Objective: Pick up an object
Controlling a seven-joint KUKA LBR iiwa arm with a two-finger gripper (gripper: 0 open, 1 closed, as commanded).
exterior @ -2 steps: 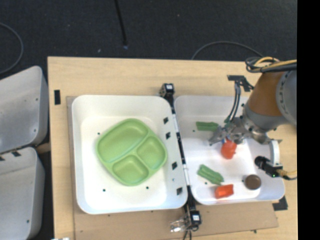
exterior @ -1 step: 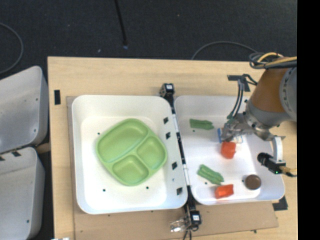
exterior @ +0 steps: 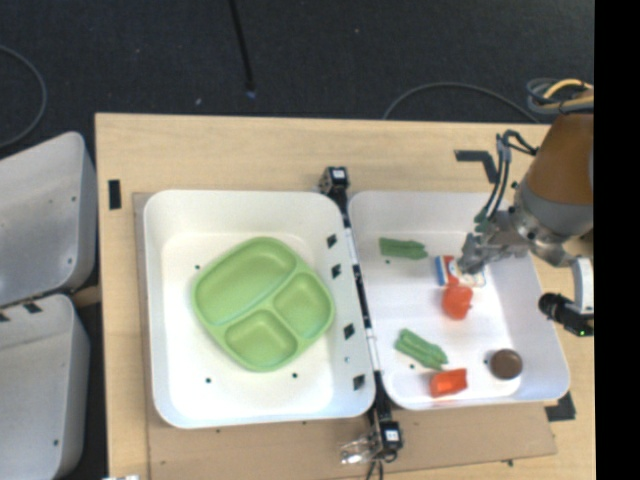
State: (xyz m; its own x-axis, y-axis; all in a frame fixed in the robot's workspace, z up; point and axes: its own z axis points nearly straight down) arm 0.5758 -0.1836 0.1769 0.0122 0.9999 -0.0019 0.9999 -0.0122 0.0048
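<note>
Camera view: orange cup upright, under claw.

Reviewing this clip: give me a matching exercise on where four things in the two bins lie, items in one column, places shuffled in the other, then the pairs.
Items
1. light green divided plastic plate
2. small round brown object
3. orange-red plastic cup-like piece
4. flat green piece

Places
A. right bin, near corner on the arm's side
B. right bin, far part, toward the divider
C. middle of the left bin
D. right bin, just below the gripper

Pairs: 1-C, 2-A, 3-D, 4-B
</note>
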